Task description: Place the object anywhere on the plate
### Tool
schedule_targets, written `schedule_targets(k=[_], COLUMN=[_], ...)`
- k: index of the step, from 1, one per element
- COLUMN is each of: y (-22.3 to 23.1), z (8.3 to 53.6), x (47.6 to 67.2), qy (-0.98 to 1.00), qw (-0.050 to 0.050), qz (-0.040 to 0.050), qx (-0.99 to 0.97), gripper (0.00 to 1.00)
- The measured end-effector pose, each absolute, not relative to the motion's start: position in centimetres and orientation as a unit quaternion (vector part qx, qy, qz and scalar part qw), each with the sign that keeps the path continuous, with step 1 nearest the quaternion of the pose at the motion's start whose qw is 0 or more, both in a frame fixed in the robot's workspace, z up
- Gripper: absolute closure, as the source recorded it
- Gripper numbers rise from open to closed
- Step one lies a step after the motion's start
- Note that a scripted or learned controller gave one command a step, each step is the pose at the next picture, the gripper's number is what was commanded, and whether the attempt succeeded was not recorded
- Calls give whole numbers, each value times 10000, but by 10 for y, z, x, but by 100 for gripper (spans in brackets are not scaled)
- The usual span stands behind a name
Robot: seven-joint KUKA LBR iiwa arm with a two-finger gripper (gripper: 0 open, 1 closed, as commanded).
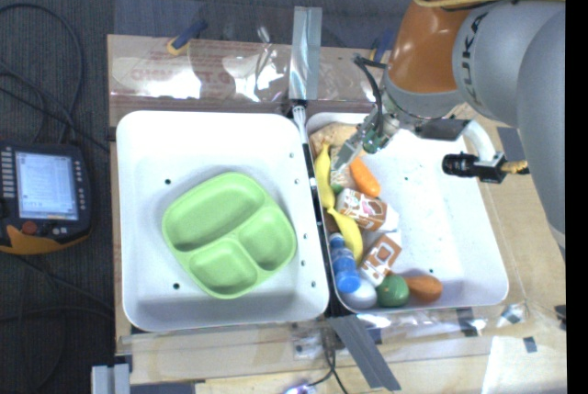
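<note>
Gripper (366, 147) hung low at the right bin's (459, 227) back-left corner; couldn't tell how it was set or whether it held anything. Orange carrot-like piece (365, 177) lay just below-left of it, long axis diagonal, apparently touching the tip. Banana (324, 190) just beyond. Green plate (230, 234) sat well off left-and-forward, in the left bin (147, 153).

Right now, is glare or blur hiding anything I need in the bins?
In the camera view, the green plate is sharp and evenly lit. The right bin is bright white but not blown out. The gripper looks soft, its tips merging with the toys beneath. Clear plastic behind the bins shows glare.
</note>
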State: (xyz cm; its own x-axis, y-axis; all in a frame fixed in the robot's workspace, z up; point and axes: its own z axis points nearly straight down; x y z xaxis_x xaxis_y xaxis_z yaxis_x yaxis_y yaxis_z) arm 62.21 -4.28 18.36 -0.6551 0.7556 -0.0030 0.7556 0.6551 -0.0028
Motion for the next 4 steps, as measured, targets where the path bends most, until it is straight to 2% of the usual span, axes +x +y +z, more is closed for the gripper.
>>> schedule_targets(k=[1,2,3,4], y=[28,99,126,157], z=[211,258,296,227], x=[570,524,620,556], qy=[9104,9030,9448,9539], qw=[8,17,19,-34], qz=[12,25,-3,-25], qx=[4137,4297,3276,3000], gripper=[100,100,100,100])
